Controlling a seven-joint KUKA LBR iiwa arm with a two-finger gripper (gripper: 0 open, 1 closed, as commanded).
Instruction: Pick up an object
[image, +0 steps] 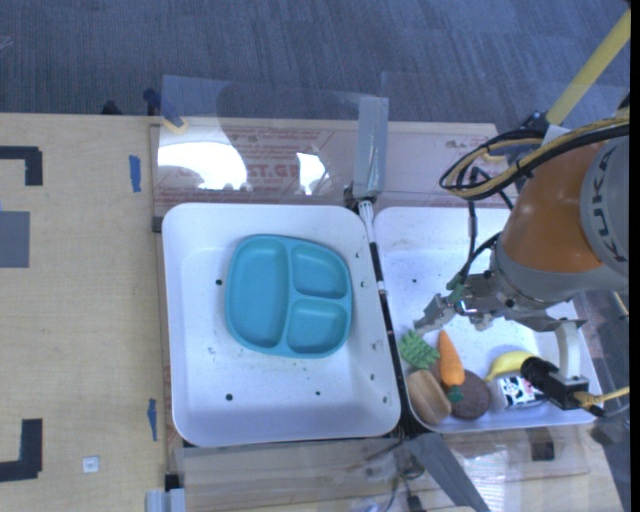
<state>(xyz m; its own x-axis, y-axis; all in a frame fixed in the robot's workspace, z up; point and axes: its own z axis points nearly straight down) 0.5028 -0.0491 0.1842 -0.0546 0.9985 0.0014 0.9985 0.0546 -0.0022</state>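
My gripper (437, 312) hovers just above the toy carrot (451, 361); jaws appear released, holding nothing.

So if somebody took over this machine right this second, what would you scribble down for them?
Gripper: low over the right bin, with nothing between its fingers; open or shut is unclear.
Toys: piled at that bin's near edge - carrot, green leafy piece, tan bread-like piece, brown lump, banana, black-and-white item.
Left bin: holds the blue divided plate.
Done: nothing lifted.
Left: grasp one toy and raise it.
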